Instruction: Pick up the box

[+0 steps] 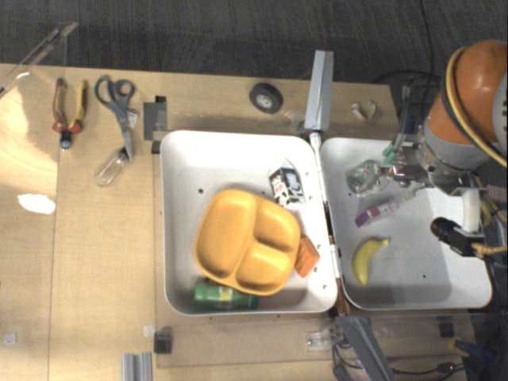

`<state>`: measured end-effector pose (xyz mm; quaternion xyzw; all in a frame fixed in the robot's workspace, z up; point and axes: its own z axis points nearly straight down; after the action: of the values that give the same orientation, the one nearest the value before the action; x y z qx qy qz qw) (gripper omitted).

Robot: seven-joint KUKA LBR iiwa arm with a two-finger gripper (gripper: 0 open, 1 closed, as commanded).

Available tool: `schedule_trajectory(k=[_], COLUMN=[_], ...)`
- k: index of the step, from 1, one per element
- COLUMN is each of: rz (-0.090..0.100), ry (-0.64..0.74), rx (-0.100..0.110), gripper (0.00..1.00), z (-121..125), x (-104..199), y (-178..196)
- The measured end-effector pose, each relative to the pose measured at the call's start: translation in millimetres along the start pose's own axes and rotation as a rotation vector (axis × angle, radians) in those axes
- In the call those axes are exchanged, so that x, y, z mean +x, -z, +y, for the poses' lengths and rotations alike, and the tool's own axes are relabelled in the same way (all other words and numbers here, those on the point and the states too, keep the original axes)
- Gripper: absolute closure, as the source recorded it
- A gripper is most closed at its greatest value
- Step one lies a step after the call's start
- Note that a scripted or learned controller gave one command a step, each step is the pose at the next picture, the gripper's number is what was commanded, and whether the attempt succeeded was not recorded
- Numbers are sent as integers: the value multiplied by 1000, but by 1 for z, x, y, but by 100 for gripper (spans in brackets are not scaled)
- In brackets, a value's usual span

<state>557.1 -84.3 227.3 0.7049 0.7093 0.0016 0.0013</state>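
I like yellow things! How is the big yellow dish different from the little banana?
The yellow dish lies in the left bin; the banana lies in the right bin. The dish is much bigger and rounded, with sections; the banana is small and curved. The dish partly covers a green can, while the banana lies alone. Both are yellow.

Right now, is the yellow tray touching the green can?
Touching, or at least overlapping: the camera view shows the tray's lower edge lying over the can's top, with no gap between them.
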Motion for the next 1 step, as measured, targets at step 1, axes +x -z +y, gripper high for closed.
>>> schedule_trajectory(k=[1], rz=[0], ry=[52], rx=[2], gripper=[0], z=[21], x=[-43], y=[-87])
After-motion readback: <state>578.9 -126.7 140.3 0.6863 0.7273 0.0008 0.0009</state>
